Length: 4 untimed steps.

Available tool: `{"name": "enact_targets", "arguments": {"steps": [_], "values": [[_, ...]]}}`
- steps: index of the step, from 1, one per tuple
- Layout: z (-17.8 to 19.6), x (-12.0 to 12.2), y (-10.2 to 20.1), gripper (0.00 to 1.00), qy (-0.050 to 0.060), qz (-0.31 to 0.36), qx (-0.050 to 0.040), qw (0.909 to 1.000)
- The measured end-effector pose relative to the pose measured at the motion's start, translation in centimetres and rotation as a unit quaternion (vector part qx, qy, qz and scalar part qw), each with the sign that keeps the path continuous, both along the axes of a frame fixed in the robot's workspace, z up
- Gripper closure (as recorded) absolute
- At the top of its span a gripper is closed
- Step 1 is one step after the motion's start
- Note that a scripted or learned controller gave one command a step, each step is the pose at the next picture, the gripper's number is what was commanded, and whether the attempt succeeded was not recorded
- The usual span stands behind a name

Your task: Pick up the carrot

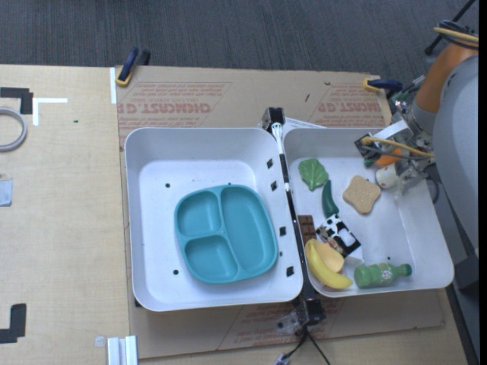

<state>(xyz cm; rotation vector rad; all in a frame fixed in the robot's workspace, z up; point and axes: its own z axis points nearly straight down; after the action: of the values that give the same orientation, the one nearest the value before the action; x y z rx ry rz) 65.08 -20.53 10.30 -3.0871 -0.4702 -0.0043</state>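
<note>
Left bin (144, 204): teal divided plate (226, 233). Right bin (426, 242): arm (460, 112) reaching in at far right corner, then banana (326, 265), green bottle (380, 274), bread slice (361, 195), lettuce leaf (313, 172). Gripper (389, 158) sits over that corner, fingers clamped on the carrot (388, 159) (only a small orange bit shows between them). Carrot's long axis and pointing direction: too hidden to tell.

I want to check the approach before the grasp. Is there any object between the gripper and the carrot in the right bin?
Nothing visible stands between them. The gripper is already at the carrot, at the far right of the right bin. The bread slice and the white item lie close by, but beside the carrot rather than over it.
</note>
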Motion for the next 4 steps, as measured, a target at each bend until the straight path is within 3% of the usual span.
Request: {"name": "enact_targets", "arguments": {"steps": [1,4], "values": [[-0.09,0.48,-0.17,0.0,0.005,-0.041,0.0066,0.9991],[-0.14,0.76,-0.3,0.0,0.008,-0.042,0.007,0.999]]}}
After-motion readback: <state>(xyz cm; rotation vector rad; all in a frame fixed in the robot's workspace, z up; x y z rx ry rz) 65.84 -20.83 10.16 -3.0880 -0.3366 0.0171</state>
